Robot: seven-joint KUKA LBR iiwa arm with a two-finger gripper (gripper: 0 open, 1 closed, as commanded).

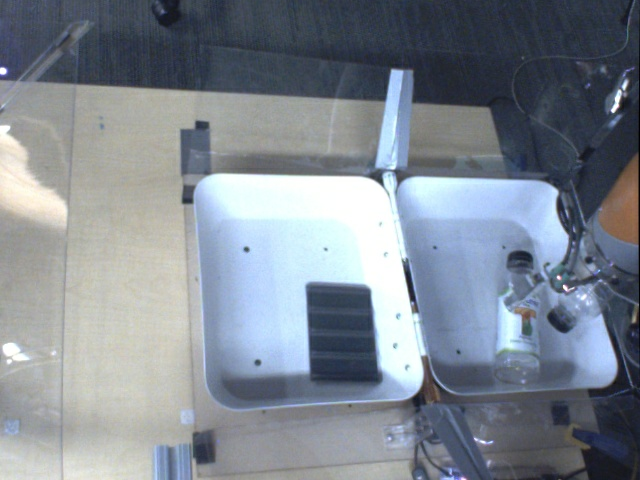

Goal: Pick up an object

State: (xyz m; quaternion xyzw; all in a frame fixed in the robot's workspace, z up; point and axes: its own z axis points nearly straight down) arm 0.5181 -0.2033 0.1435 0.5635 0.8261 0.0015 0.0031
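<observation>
Lining up on the bottle in the right bin.
My gripper [562, 286] hangs by the clear bottle [518, 318] lying in the right bin [450, 218], toward its near right corner; whether it's open or closed, I can't tell. I'd center across the bottle's body. The left bin [250, 218] holds a dark ridged block [342, 332].
</observation>
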